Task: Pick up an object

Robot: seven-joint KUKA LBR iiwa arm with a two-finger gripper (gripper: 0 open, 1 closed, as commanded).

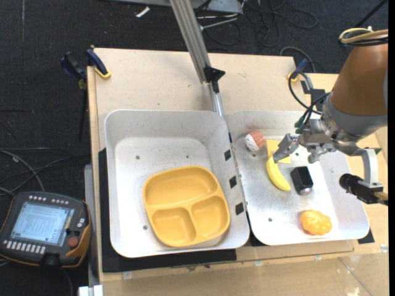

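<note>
Yellow banana [276, 172], curved and smooth-skinned, lies in the right-hand shallow white bin [352, 224], and it looks the likeliest thing to be picked, since the gripper [300, 150] hangs just beyond its far end.

Nearest in that bin sits a lumpy orange fruit-like object [316, 222], glossy and knobbly, well apart from the arm. A step farther lies a small black block [302, 179], matte with rounded edges, just beside the banana on its right. Farther and to the left rests a small round red-and-white ball [254, 142], near the banana's far tip.

In the left bin [123, 140] a yellow plastic divided tray [185, 205] with three compartments lies flat, rounded at the corners, smooth and slightly shiny.

Two metal fingers show spread apart with nothing between them, one [286, 148] over the banana's far end and the other toward the right above the block. I judge this the approach step: the released gripper is over the items but no grasp is made. The next move would call for centring the fingers across the banana's narrow width and descending so they straddle it without catching the black block alongside. The curved, slick skin may roll or slip under a skewed pinch.

At the far edge the grey arm with its orange band [364, 73] enters from the right.
</note>
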